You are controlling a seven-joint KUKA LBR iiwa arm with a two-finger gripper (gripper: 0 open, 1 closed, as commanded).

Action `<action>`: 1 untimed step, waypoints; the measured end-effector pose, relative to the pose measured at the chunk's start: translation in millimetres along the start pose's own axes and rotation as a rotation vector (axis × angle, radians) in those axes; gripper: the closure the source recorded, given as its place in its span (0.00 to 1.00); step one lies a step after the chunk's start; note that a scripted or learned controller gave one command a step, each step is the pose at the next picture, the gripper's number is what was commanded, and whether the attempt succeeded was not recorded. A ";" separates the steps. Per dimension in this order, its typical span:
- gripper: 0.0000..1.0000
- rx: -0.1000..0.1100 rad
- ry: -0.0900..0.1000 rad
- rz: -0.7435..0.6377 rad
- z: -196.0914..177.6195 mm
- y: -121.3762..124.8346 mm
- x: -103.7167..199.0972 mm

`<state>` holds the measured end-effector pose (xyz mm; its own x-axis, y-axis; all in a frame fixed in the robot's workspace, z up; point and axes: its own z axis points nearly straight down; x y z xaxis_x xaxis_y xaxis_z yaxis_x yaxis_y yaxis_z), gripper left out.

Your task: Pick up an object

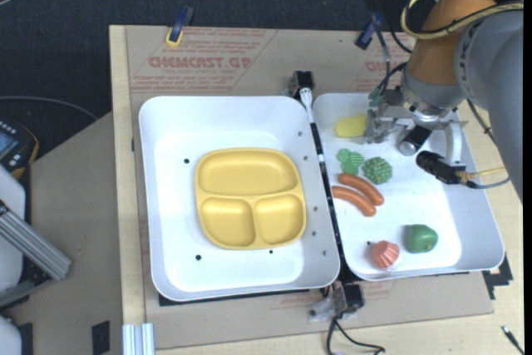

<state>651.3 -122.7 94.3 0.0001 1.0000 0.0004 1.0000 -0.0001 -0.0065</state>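
Observation:
The right bin (465,212) holds several toy foods. A yellow piece (350,126) lies at its far left corner. Below it are a green ridged item (350,158), a green broccoli-like piece (377,170) and two orange sausages (359,189). A green round fruit (421,238) and an orange-red piece (383,254) lie near the front. My gripper (381,129) hangs low over the bin's far side, just right of the yellow piece and above the broccoli-like piece. I see nothing held in it.
The left bin (166,145) carries a yellow divided plate (249,197). A black divider (320,170) runs between the bins. The arm's grey and orange body (449,37) fills the space over the right bin's far right corner, with cables (449,166) trailing across it.

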 end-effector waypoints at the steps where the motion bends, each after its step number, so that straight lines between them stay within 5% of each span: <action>1: 1.00 -0.014 -0.003 0.000 -56.2 6.6 -8.3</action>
<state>658.3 -131.0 150.4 0.0001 1.0000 -0.0024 1.0000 0.0000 0.0073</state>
